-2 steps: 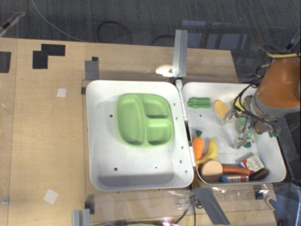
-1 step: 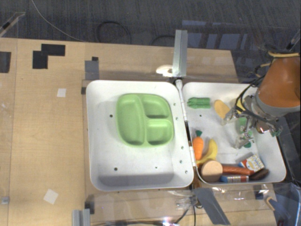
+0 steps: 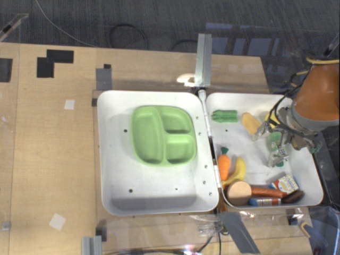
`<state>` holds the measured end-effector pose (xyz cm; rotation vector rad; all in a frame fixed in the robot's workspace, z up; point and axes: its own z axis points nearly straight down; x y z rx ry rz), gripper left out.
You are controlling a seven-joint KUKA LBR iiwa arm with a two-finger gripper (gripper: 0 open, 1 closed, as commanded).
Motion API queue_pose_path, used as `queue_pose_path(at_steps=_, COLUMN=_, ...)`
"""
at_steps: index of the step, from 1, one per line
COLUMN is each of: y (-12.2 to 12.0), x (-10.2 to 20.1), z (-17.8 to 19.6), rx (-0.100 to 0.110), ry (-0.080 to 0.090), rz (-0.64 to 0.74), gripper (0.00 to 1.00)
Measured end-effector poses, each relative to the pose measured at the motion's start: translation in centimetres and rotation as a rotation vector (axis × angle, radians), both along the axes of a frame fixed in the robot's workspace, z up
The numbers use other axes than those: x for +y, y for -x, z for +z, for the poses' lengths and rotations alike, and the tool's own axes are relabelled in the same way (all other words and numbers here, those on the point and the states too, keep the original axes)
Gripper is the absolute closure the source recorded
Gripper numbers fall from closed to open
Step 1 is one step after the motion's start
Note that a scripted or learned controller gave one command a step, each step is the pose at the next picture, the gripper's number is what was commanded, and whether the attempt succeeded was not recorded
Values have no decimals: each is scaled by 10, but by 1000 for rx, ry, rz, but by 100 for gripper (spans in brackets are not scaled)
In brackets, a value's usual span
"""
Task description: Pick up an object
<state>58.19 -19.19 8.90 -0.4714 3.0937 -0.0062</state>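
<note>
My gripper [image 3: 270, 145] hangs low over the right part of the right bin [image 3: 313, 166], under the grey wrist with its orange band. Its two fingers stand apart, so it is open. A small green patch [image 3: 274, 139] shows between them; I cannot tell what it is or whether it is touched. To its left lie a yellow piece [image 3: 251, 122] and a green piece [image 3: 224, 116]. Below it sits a small carton [image 3: 287, 183]. A carrot [image 3: 224, 166] and a banana [image 3: 240, 169] lie near the bin's left wall.
A round tan block [image 3: 239, 191], a red-brown sausage [image 3: 269, 192] and a marker [image 3: 262, 201] line the right bin's front wall. The left bin [image 3: 114, 190] holds a green divided tray [image 3: 162, 134]. A metal post [image 3: 203, 62] stands behind the divider.
</note>
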Motion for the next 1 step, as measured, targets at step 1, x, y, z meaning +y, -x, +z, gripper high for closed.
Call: queue_pose_path(at_steps=1, y=-35, x=20, z=0, rx=-1, ry=-4, rz=-141, gripper=0)
